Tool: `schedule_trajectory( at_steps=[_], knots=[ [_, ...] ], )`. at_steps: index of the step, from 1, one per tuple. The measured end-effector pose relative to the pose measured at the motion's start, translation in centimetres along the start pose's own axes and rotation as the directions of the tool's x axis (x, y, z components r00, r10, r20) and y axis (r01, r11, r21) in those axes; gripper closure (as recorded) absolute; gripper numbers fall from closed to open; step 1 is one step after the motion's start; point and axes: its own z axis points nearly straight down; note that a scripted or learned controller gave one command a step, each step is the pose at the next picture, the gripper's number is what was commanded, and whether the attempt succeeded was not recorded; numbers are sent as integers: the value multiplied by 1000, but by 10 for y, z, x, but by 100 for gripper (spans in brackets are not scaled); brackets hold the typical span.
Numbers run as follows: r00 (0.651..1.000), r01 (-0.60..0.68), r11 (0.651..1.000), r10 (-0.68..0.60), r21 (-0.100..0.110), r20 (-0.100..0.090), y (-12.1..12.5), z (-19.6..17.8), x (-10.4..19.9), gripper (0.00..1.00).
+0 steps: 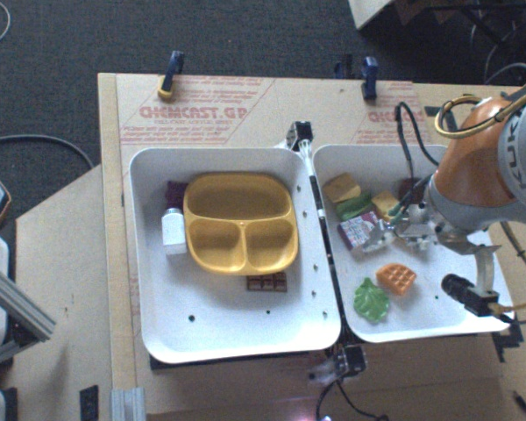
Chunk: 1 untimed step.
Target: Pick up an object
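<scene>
My gripper hangs low over the middle of the right bin, its metal tip right beside a purple and white packet. Whether it touches the packet is unclear. Around it lie a tan block, a green piece and a yellow piece. An orange waffle and a green leaf rest nearer the bin's front. The arm's orange band covers the bin's right part.
The left bin holds a yellow divided tray, a white bottle, a dark purple item and a brown chocolate bar. A black cable runs over the right bin's far rim.
</scene>
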Motion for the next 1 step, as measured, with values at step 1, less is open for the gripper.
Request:
schedule_trajectory(
  at_steps=[1],
  knots=[
    [1000,1,1000,-1,-3,0,-1,22,1,0]
  ],
)
